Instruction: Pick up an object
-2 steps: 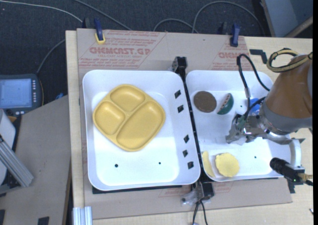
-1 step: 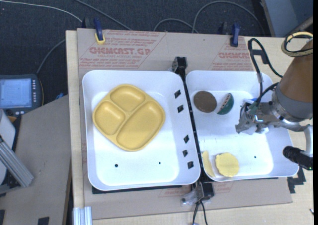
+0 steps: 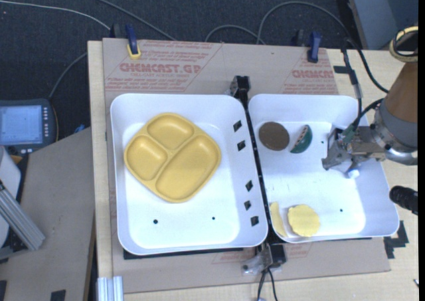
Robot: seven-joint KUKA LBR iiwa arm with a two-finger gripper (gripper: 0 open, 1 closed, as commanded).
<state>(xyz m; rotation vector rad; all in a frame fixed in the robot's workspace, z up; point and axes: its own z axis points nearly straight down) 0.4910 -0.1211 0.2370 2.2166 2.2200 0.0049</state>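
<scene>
My gripper [image 3: 339, 157] hangs over the right part of the right bin [image 3: 372, 221], to the right of the objects. A brown round disc [image 3: 273, 135] lies near that bin's back left. Beside it on the right lies a watermelon-slice toy [image 3: 302, 139], green-rimmed with a red face. A yellow round piece [image 3: 303, 220] rests by the bin's front edge, with a thin yellow slice [image 3: 275, 216] just to its left. Nothing shows between the gripper's fingers.
The left bin [image 3: 133, 226] holds a yellow divided plate [image 3: 172, 157] with three compartments. A black divider with clips [image 3: 248, 160] runs between the bins. Cables trail over the dark floor behind the bench, and a small screen [image 3: 23, 123] sits at the far left.
</scene>
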